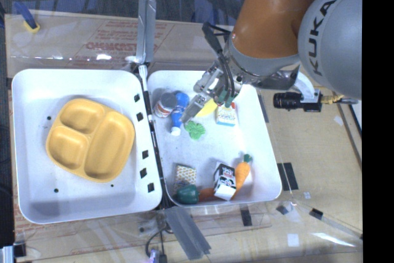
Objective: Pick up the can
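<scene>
Because the can (pixel 164 105) sits to the left of the gripper (pixel 198 106) in the camera view, the next move likely has to go left and down a little. The can lies in the right bin (pixel 266 151), up near its top left corner, close to the wall between the two bins. It seems to stand up, with its round top facing the camera (so its long side likely points up, though that is hard to be sure of). A blue bottle (pixel 179 109) lies just beside the can, between it and the gripper. The gripper hangs over the bottle with nothing in its grasp, near a green toy (pixel 195 130). I cannot tell if it is apart or together. A yellow tray (pixel 90 139) rests in the left bin (pixel 31 194).
</scene>
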`<state>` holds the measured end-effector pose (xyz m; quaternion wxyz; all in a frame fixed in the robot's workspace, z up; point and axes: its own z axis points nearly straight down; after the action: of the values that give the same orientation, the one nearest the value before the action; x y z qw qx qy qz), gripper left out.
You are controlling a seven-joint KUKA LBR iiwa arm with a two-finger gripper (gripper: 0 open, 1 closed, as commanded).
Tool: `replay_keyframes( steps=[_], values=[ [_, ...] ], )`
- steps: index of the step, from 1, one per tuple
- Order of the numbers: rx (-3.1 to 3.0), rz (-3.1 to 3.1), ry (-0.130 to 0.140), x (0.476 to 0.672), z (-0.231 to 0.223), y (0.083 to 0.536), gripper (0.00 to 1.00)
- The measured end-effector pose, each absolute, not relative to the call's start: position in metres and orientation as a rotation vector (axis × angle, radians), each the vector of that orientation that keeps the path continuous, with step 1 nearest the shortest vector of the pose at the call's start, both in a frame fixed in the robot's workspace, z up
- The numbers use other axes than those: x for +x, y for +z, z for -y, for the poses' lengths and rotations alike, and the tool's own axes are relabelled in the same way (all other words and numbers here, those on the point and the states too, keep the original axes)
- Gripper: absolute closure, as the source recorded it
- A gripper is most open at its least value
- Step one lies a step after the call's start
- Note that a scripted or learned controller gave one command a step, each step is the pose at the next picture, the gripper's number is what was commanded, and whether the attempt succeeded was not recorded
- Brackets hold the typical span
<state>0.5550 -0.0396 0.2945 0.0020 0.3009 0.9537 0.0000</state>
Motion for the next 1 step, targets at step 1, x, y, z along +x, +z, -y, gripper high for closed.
replay_keyframes(
  steps=[1],
  values=[
    [1.163, -2.919, -0.001, 0.4764, 0.0362, 0.1908, 0.00]
  ],
)
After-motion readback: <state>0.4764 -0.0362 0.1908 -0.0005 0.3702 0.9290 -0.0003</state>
